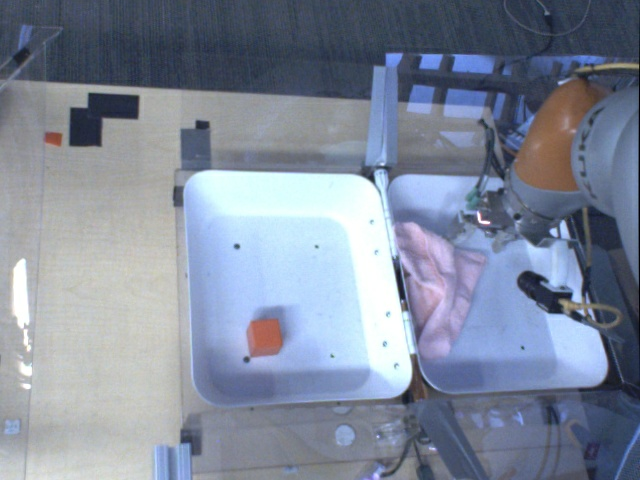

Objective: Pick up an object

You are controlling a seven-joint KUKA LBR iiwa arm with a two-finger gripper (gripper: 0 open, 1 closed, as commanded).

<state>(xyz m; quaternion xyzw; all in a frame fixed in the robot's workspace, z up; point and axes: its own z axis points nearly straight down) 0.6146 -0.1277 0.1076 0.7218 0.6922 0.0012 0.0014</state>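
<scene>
Bench (100,298): pale wood, bearing two shallow white bins side by side.
Left bin (300,208): white, with rounded corners; it holds one thing.
Orange block (265,337): a small cube on the floor of the left bin, in its near left part and clear of the walls. It is well apart from my gripper.
Right bin (515,353): white, touching the left bin along a shared edge.
Pink cloth (438,283): crumpled and soft, lying along the left side of the right bin against the wall next to the left bin. It runs from the far part towards the near part.
My arm (600,158): grey with an orange band, coming in from the right over the far part of the right bin.
My gripper (486,216): over the far part of the right bin, just beside the far right edge of the pink cloth. I cannot tell whether it is open or closed, or whether it touches the cloth.
Black marks (100,118): flat stepped shapes on the bench at far left.
Orange patch (52,139): small, just left of the black marks.
</scene>
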